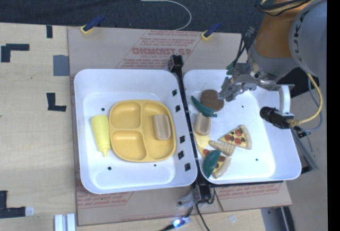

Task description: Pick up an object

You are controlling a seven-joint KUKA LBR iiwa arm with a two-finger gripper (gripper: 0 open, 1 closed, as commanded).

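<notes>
My gripper [229, 92] hangs over the far part of the right bin [276, 163], its tips just right of a brown round patty [212, 100]; from this angle I cannot tell how my fingers stand, and nothing shows between them. A dark green piece [204, 107] lies against the patty's near-left edge, with a tan cylinder [202, 123] just nearer. Toward the near side lie a pizza slice [237, 137], a smaller wedge [221, 147] and another green piece [211, 160]. The left bin [93, 171] holds a yellow divided plate [141, 131] bearing a tan roll [161, 127], with a yellow bottle [100, 133] at its left. Red print on the cardboard [159, 49] beyond the bins is too blurred to read.
</notes>
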